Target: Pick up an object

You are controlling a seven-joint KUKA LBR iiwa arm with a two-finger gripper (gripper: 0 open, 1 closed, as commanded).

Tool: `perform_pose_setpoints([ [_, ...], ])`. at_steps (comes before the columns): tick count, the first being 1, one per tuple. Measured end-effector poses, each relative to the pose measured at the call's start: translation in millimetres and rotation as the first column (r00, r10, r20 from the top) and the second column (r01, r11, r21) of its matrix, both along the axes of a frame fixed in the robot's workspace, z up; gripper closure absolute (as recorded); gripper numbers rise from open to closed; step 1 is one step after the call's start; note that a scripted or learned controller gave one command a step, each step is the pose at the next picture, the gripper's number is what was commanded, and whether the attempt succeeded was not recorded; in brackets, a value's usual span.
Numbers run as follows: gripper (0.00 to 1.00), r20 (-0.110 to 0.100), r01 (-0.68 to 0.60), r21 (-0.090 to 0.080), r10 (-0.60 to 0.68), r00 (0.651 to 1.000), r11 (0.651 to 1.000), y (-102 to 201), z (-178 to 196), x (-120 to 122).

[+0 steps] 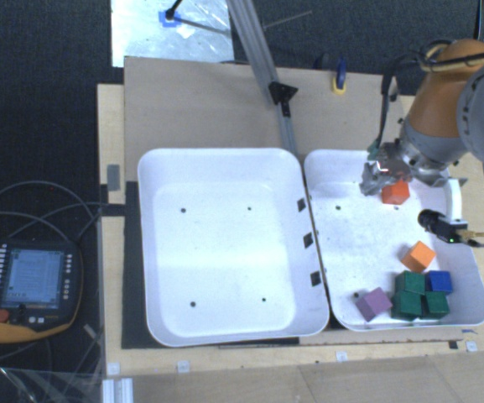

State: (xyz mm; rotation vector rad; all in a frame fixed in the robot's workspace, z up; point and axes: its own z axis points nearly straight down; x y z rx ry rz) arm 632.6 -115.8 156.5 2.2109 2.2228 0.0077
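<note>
My gripper (376, 176) hangs over the far part of the right bin (351, 233), reaching in from the right. A red-orange block (396, 194) sits right beside it, on its near right side, touching or nearly touching it. Whether the block is held does not show. Further toward the front of the same bin lie an orange block (420, 255), a blue block (439, 282), a cluster of green blocks (410, 297) and a purple block (373, 303).
The left bin (225, 242) stands beside the right one, with small black clips (308, 239) along the shared rim. A slanted metal pole (258, 49) rises behind the bins. A teach pendant (28, 288) lies off the bench at left.
</note>
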Motion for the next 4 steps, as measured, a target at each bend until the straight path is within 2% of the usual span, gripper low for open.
perform_pose_setpoints([
  [1, 1.00, 0.001, 0.000, -0.001, 0.000, 1.000, 1.000, -3.8, 56.5, 11.7],
  [2, 1.00, 0.001, 0.000, -0.001, 0.000, 1.000, 1.000, -4.0, 111.7, 13.6],
  [3, 1.00, -0.006, -0.005, 0.003, 0.005, 1.000, 1.000, 55.1, 115.0, 7.2],
  [4, 1.00, -0.005, -0.005, 0.003, 0.005, 1.000, 1.000, 109.1, 114.9, 11.9],
])
